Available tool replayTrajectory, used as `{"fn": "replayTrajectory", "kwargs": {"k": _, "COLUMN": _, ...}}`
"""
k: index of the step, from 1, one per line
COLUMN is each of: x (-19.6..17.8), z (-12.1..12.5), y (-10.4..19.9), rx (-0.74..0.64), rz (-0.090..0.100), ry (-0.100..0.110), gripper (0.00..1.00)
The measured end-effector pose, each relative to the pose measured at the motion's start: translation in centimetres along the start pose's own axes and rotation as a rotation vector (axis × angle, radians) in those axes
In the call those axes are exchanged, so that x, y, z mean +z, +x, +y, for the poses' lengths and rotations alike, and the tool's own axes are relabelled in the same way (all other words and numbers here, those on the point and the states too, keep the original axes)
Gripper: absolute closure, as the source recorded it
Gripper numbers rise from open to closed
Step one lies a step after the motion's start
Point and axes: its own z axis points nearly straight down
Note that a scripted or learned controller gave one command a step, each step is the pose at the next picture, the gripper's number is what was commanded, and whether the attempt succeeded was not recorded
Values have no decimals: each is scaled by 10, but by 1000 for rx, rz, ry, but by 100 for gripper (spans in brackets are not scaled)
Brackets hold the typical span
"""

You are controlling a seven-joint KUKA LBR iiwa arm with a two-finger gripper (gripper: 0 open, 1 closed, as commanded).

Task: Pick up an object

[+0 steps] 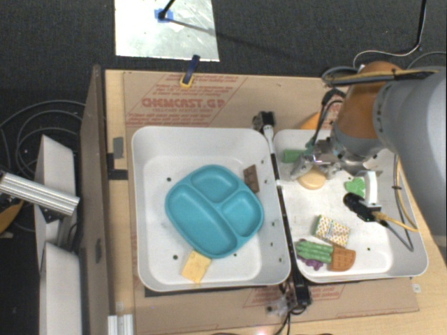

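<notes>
— Where is the arm?
— The grey arm (408, 110) reaches in from the right, its orange band (360, 110) just above the wrist, bent steeply downward.
— And the gripper?
— The gripper (314, 160) hangs low at the wrist's end, pointing down and leftward.

Floor: dark carpet (293, 19), speckled.
Bench: brown board top (188, 100) with red print.
Sheet: shiny, perhaps foil (166, 21), lying on the carpet.
Cables: black loops (28, 138) at left.
</notes>
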Motion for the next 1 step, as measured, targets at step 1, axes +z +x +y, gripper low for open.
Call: {"fn": "replayTrajectory", "kwargs": {"k": 1, "x": -12, "z": 2, "y": 0, "rx": -1, "rz": 0, "ry": -5, "gripper": 100}}
